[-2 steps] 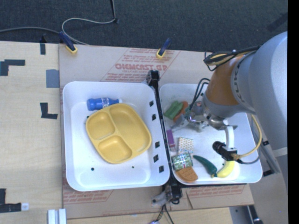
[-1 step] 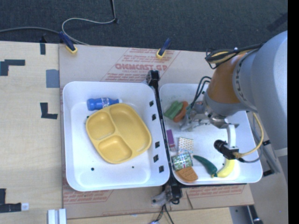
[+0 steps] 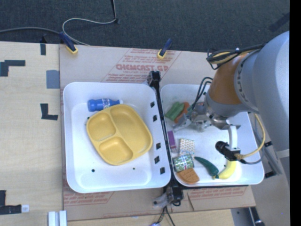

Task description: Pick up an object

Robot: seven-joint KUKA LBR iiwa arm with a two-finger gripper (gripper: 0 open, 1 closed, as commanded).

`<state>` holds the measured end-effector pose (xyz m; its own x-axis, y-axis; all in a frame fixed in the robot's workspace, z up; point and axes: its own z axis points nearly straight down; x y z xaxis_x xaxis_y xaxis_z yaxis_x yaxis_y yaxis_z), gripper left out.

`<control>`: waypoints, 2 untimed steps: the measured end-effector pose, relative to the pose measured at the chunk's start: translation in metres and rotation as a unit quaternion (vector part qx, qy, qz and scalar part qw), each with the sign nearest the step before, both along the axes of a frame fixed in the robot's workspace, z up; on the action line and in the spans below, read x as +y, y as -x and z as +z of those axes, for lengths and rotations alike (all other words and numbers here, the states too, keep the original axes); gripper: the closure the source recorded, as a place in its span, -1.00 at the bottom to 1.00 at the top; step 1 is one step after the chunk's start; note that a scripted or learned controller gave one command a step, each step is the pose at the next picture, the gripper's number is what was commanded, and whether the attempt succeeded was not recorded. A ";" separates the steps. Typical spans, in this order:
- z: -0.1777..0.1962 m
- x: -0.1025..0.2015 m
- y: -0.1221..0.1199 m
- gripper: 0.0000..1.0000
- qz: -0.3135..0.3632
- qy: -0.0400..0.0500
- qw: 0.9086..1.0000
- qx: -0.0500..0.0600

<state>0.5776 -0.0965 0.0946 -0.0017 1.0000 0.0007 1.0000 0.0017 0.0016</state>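
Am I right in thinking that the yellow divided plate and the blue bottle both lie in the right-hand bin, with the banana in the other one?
Not quite: the sides are swapped. In the camera view the yellow divided plate and the blue bottle lie in the left-hand bin, and the banana lies in the right-hand bin, near its front right corner.

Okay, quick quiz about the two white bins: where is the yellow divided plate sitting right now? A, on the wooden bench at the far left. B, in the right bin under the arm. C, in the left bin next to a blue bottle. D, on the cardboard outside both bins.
C: the yellow divided plate lies in the left bin, with the blue bottle just above it near the bin's upper edge.
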 end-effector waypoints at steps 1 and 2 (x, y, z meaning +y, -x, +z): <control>-0.009 -0.001 0.009 -1.00 0.000 0.001 1.000 0.000; 0.001 0.000 0.009 1.00 0.000 0.001 1.000 0.000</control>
